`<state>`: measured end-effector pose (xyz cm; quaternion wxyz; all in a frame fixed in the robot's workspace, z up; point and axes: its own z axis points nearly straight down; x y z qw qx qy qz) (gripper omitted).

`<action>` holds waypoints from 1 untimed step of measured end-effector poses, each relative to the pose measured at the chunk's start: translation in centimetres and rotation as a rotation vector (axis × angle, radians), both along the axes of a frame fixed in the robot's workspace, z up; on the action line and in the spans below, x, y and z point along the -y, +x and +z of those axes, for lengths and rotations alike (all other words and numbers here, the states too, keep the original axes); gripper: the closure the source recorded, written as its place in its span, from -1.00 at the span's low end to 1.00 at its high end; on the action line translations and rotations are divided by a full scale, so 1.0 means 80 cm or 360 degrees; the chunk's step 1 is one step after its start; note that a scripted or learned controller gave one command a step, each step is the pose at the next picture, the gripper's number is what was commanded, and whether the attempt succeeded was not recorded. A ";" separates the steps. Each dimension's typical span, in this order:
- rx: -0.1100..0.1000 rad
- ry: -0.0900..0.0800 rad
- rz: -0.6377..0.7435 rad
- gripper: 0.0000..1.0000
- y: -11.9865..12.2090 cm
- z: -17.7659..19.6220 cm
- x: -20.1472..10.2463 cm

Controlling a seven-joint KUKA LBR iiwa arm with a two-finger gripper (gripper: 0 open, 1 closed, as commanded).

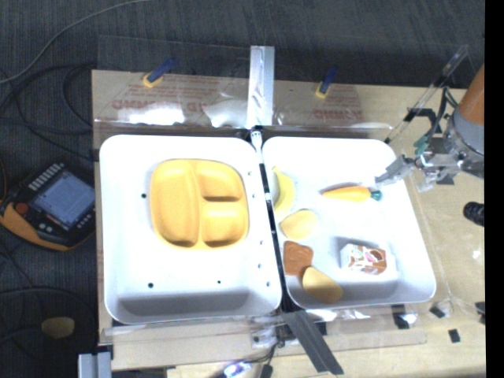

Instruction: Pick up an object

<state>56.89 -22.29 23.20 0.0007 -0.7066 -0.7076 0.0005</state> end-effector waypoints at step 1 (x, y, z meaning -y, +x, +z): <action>-0.0002 -0.0002 0.0095 -1.00 0.025 -0.115 -0.033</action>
